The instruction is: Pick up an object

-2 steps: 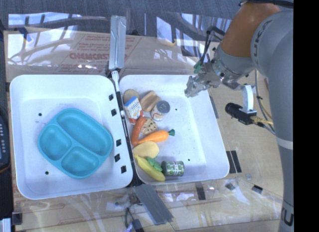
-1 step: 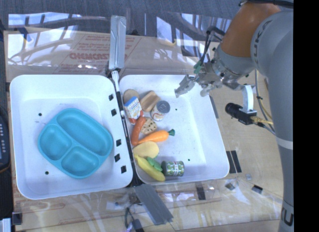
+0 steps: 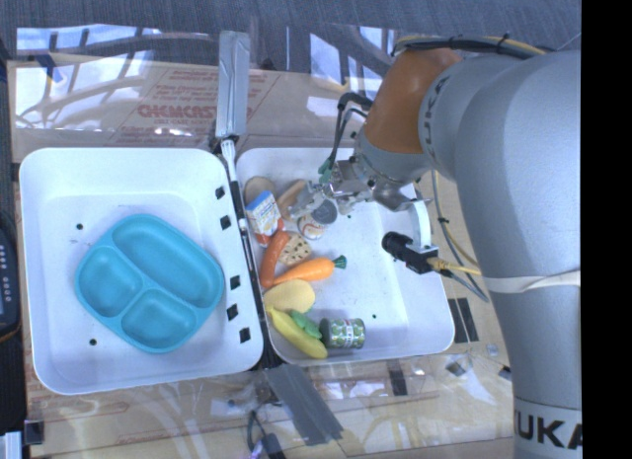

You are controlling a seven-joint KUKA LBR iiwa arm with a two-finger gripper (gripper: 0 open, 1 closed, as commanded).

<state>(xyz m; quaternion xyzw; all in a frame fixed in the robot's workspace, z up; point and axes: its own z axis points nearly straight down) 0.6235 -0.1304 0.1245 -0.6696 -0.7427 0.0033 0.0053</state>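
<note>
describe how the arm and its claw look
The arm is a bulky, rounded grey casing with an orange band above the wrist and black KUKA lettering low down. Thin black cables loop down to the small metallic claw.

I see open white floor along the right half of the right bin [image 3: 434,324], though the arm [image 3: 494,151] hangs over its upper part and a black cable plug [image 3: 407,250] juts in at mid-height. The left side is crowded: a carrot [image 3: 308,270], a banana [image 3: 296,334], a small can [image 3: 344,332] and packets pressed near the divider wall. In the left bin [image 3: 49,250], a blue divided plate [image 3: 148,282] takes the middle; its margins stay free.
</note>
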